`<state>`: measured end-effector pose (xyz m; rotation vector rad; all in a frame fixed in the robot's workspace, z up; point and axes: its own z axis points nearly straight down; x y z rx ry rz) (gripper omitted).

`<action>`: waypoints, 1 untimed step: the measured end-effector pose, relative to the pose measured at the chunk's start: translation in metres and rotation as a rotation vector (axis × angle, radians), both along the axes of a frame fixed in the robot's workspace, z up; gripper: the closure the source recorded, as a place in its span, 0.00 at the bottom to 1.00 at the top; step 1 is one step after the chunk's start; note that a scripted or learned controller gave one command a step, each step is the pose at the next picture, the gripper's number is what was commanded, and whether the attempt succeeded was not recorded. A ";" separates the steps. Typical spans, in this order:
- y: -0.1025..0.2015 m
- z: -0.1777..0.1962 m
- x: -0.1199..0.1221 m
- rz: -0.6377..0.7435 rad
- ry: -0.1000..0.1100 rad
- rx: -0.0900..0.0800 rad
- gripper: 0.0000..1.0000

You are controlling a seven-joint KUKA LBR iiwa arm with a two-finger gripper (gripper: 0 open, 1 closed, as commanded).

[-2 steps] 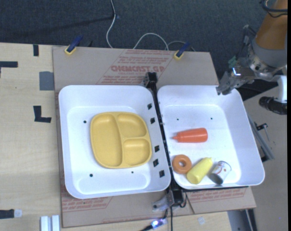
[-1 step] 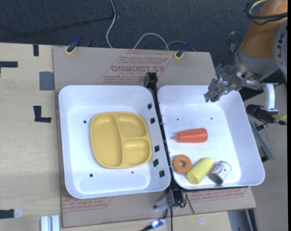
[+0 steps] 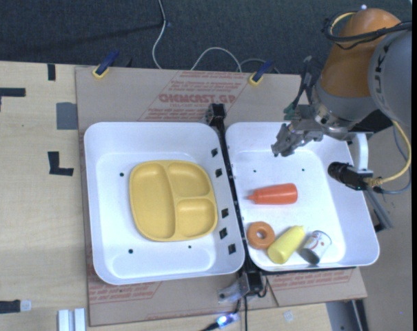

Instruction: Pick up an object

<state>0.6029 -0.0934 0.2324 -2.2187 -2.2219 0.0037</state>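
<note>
The right bin (image 3: 346, 205) holds an orange carrot-shaped piece (image 3: 273, 194) lying on its side near the middle. Toward the bin's front lie an orange ring (image 3: 260, 234), a yellow bottle-shaped piece (image 3: 285, 244) and a small grey and clear object (image 3: 314, 246). My gripper (image 3: 285, 145) hangs over the back part of the right bin, above and behind the carrot piece, with nothing seen between its fingers. Its finger spread is too dark and small to read.
The left bin (image 3: 105, 185) holds a yellow divided plate (image 3: 172, 200). A black divider clip strip (image 3: 222, 178) runs between the bins. A black cylinder with a yellow cable (image 3: 349, 174) sticks out at the right bin's right wall. Cardboard (image 3: 194, 95) lies under both bins.
</note>
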 end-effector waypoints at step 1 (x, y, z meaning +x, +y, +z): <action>0.056 -0.007 -0.007 0.003 0.001 0.001 1.00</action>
